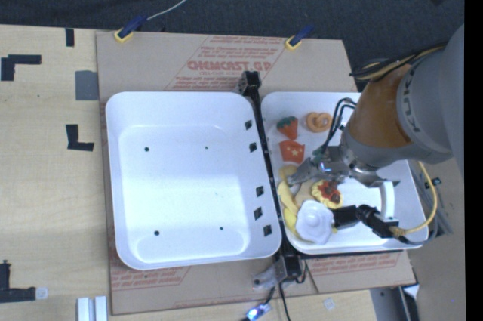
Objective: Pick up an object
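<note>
Gripper: hung low inside the right bin, over the crowded middle of it; could not be told whether spread or closed; showed no object held.
Nearest things: lay close under and beside the gripper, namely a red-and-yellow piece just to its near side, a yellow banana along the bin's left wall, and a white lump touching the banana at the near edge.
Further things: sat toward the far side of the same bin, namely a red block, a red piece with a green top and a tan ring-shaped piece, all well clear of the near cluster.
Arm: reached in from the right, orange band above the wrist.
Left bin: stood alongside, well away from the gripper.
Done so far: judged to be at the reach-and-grasp step, placed among the candidates; no object seen raised off the bin floor.
Left to do: judged to need a firm hold on one piece, likeliest the red-and-yellow piece or the banana, then a lift clear of its neighbours.
</note>
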`<state>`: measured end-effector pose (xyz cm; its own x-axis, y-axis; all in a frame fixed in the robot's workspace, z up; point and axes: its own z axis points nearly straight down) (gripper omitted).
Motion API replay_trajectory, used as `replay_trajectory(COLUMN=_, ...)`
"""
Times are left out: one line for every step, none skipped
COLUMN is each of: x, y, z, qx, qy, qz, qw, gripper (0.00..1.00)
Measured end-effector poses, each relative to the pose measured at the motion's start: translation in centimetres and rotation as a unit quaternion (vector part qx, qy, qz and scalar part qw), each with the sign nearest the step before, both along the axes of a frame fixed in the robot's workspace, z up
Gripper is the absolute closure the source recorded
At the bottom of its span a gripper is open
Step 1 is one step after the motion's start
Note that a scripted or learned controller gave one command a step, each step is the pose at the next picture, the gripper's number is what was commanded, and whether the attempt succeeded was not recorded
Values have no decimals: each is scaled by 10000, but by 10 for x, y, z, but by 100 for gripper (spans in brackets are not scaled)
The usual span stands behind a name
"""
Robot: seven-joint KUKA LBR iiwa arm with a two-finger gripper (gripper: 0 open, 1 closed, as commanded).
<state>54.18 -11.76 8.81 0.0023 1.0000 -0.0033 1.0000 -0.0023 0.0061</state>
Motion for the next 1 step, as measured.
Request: replay_trajectory(x=1, y=2, z=7, qx=9, qy=24, qz=15, qw=10000, gripper=100)
